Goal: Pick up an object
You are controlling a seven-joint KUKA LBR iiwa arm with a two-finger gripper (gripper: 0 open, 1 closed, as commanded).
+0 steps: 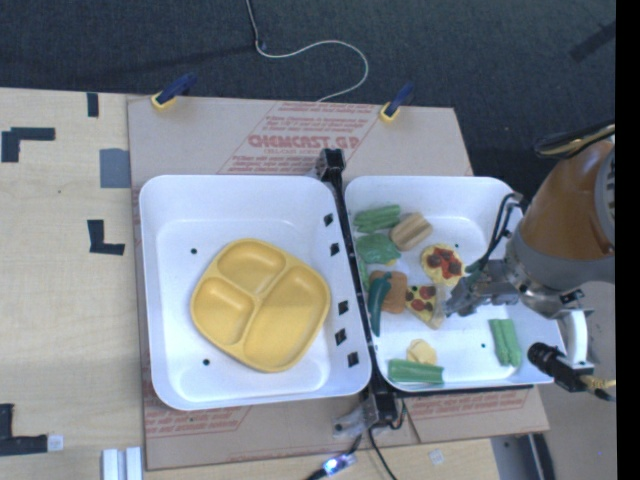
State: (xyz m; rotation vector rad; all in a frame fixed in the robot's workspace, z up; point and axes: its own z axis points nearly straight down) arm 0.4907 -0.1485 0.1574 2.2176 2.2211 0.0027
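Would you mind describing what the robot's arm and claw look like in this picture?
The arm is bulky and rounded, with an orange band above a grey wrist section. A thin dark cable loops along its left side. The claw is small, dark and metallic. A white bracket with a black part sits below the wrist.

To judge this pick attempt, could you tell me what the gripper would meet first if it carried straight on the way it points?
Probably the pizza slice: the gripper points toward the picture's left, right beside it. Height above the right bin is unclear.
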